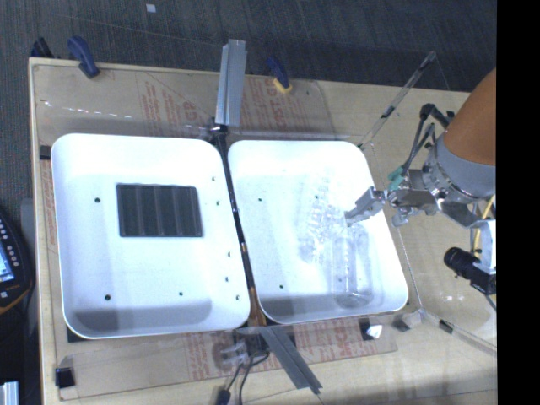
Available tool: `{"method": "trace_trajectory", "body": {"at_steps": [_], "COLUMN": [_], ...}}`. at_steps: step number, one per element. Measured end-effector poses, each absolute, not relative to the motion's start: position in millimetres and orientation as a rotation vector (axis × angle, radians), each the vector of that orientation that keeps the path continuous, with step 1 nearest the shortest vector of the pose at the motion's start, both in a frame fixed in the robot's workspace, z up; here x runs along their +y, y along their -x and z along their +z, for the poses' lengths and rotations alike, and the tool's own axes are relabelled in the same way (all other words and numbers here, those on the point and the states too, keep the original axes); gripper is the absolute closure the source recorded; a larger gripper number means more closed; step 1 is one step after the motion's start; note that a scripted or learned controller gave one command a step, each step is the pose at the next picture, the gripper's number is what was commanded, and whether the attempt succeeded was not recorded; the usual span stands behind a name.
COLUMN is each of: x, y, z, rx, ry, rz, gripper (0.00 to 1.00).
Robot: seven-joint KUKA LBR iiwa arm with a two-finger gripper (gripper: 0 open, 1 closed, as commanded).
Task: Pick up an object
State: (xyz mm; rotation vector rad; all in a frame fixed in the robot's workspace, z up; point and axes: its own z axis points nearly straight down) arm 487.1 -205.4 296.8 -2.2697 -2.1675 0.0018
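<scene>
On the left, the left bin (84, 226) carries only a dark ribbed panel (159, 210) set in its floor, so nothing there looks worth a grasp. The right bin (253, 226) holds the task's thing: a clear plastic bottle (353, 264), lying near the bin's right wall with its length running toward the front rim, and just left of it a patch of clear crinkled plastic (316, 222) that is hard to make out against the white. The claw (361, 206) hangs over the right bin's right side, reaching in from the arm (460, 171) beyond the rim; its tip sits just above the bottle's far end and beside the crinkled patch, with nothing visibly between its fingers. Whether they stand wide or narrow I cannot tell. The step in hand looks like the approach, with the grasp not yet made. The next move likely calls for a short shift toward the front rim to centre over the bottle's body, then a descent across its width; clear, smooth plastic may slip.
</scene>
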Motion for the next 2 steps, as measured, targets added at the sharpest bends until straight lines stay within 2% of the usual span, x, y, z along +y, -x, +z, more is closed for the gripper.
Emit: {"method": "trace_trajectory", "body": {"at_steps": [1, 2], "x": [-198.1, -180.5], "y": [-481.9, -484.9], "z": [313.4, 239.9], "rx": [-1.949, -1.731], "ry": [2.467, 2.618], "rz": [0.001, 0.004], "gripper": [0.0, 0.0]}}
